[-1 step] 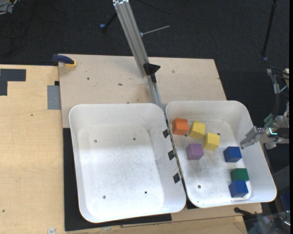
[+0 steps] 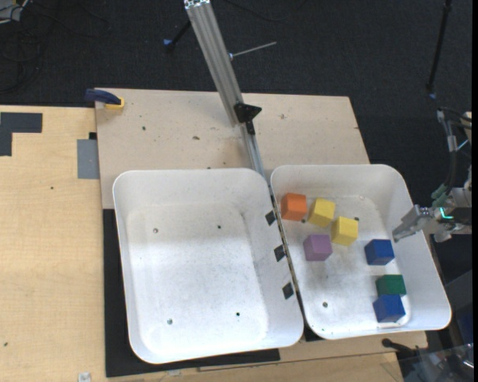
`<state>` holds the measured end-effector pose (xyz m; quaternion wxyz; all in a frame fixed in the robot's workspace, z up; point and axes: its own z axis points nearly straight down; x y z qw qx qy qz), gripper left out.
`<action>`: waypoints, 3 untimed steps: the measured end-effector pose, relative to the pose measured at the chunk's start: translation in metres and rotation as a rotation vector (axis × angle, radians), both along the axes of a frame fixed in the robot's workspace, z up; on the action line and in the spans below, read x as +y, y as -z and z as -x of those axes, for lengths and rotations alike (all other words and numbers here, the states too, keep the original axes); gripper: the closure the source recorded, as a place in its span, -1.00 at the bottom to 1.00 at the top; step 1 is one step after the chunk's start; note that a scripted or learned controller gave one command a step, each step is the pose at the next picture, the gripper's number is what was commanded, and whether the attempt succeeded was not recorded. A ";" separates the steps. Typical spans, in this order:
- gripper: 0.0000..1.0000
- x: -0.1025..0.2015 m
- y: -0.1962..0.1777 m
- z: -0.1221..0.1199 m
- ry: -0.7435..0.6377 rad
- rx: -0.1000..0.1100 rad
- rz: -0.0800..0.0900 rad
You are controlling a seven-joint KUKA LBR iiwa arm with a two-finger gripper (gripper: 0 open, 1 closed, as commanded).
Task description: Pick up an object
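The claw (image 2: pixel 406 228) sits at the right rim of the right bin (image 2: pixel 418 205), low over the edge; whether it is released or clenched I cannot tell. Inside that bin the blocks cluster: orange (image 2: pixel 294 206), two yellow (image 2: pixel 323 212) (the second (image 2: pixel 345 229) just beside it), purple (image 2: pixel 318 247), blue (image 2: pixel 378 252), green (image 2: pixel 391 283), another blue (image 2: pixel 389 308). The left bin (image 2: pixel 143 213) offers open floor. Both rest on the pale wooden desk (image 2: pixel 175 130), with dark floor beyond.

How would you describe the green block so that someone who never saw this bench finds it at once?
Look in the right bin, the one holding coloured blocks. Go to its near right corner. The green block sits there between two blue blocks, one farther and one nearer; it is the only green one.
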<state>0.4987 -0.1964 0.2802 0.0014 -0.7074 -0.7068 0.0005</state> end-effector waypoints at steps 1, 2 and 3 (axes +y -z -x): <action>-1.00 0.007 0.061 0.005 -0.001 0.006 -0.002; -1.00 0.009 0.126 0.006 0.000 0.007 -0.003; -1.00 0.009 0.171 0.002 0.001 0.004 -0.002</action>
